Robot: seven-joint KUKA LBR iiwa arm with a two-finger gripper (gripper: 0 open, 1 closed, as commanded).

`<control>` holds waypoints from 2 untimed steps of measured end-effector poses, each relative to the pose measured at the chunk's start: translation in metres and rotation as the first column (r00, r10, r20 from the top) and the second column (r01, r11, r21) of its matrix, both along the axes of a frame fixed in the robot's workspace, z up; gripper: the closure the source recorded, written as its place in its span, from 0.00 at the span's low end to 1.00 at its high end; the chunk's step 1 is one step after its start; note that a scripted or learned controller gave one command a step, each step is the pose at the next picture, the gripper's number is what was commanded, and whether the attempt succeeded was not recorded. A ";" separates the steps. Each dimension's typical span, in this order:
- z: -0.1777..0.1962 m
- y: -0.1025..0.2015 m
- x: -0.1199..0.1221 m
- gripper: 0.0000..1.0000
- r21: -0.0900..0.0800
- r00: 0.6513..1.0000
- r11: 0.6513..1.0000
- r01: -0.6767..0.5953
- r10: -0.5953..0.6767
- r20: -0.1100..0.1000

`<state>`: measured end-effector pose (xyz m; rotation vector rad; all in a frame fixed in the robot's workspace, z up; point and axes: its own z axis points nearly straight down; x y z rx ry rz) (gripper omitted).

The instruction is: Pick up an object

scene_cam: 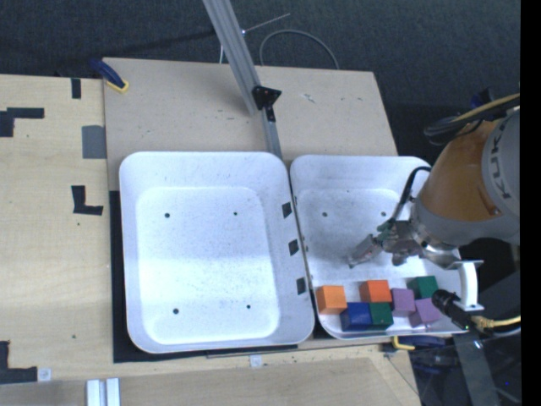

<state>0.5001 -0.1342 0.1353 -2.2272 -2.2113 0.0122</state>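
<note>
Orange, blue, green and purple blocks sit in a bunch at the near end of the right bin (355,172). I count two orange ones: one orange block (331,297) on the left of the bunch, and a second orange block (375,290) a bit to its right. A blue block (357,315) lies just in front of them, and a green block (381,315) touches its right side. A purple block (404,299) is next, with another purple block (427,311) close by it. A dark green block (423,286) sits at the far right of the bunch, near the bin's wall.

My gripper (365,252) hangs just above the bunch, over the bare white floor of the same bin. It points to the left. I can see no block between its fingers. I cannot tell if the fingers are apart or together, because they look like one grey blur from up here.

Behind the gripper I see the arm (461,184) coming in from the right, with its wide orange band.

The left bin (203,167) sits right beside the right one, and their walls touch in the middle. Both bins rest on a tan bench (169,100). A long grey pole (232,36) slants across the bench behind the bins.
</note>
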 end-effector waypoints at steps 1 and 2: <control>0.004 0.046 -0.011 0.00 0.006 1.000 1.000 -0.010 0.010 0.003; 0.059 0.049 -0.017 0.00 0.003 1.000 1.000 -0.009 0.009 0.011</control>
